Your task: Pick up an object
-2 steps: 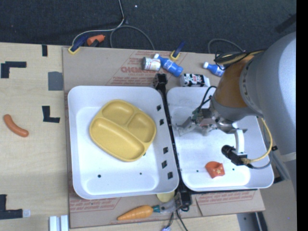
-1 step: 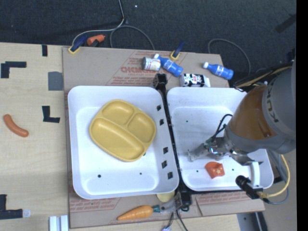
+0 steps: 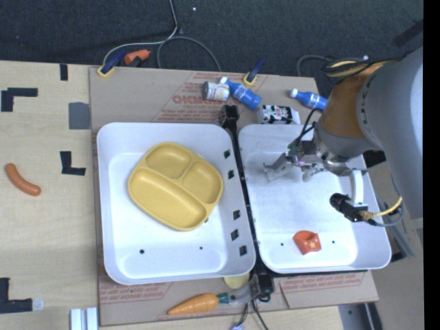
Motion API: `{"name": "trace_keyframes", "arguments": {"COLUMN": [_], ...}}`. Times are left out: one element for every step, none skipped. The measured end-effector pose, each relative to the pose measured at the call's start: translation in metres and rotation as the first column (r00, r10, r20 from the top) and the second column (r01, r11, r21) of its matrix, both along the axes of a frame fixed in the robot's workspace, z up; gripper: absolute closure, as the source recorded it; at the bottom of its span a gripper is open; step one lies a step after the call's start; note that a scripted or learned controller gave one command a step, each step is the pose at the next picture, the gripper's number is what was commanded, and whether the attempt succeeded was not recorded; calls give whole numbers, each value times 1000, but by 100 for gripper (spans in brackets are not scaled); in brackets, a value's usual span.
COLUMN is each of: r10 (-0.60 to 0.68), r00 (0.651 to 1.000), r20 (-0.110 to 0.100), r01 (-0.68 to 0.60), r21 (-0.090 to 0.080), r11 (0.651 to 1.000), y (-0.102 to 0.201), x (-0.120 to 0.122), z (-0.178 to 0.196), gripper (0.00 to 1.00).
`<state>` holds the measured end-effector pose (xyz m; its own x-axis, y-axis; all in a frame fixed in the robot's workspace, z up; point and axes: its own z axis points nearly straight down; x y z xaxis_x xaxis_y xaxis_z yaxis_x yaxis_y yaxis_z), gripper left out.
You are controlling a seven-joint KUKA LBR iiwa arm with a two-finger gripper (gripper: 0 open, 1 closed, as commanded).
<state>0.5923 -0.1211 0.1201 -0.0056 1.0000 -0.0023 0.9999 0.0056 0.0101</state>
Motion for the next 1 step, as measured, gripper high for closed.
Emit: {"name": "trace_keyframes", "arguments": {"r10": [-7], "r00": [1000], "r20": [-6], "r01": [7], "r21": [0], "r11": [1000], "y": [1], "x": [-93], "z": [-34], "gripper": [0]}}
